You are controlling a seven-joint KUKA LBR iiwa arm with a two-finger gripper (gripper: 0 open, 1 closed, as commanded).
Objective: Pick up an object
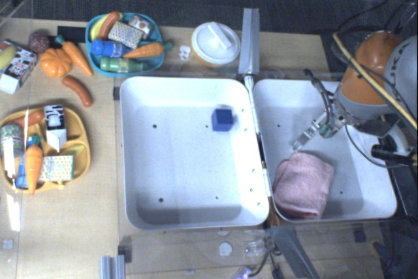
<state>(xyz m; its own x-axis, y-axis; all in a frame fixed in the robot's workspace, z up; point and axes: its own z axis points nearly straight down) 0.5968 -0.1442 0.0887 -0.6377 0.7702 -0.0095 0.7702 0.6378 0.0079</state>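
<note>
The gripper (318,131) hovers with fingers spread, grasping nothing, in the right bin (372,202) above the pink cloth (302,184).

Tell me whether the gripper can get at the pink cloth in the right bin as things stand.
Probably yes. The gripper hangs over the right bin, just above and to the right of the pink cloth in this view. Nothing lies on the cloth or between it and the gripper, so a short move down looks open.

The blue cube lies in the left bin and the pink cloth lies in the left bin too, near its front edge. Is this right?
Not quite. The camera view shows the blue cube in the left bin, but the pink cloth lies in the right bin, near its front edge.
</note>
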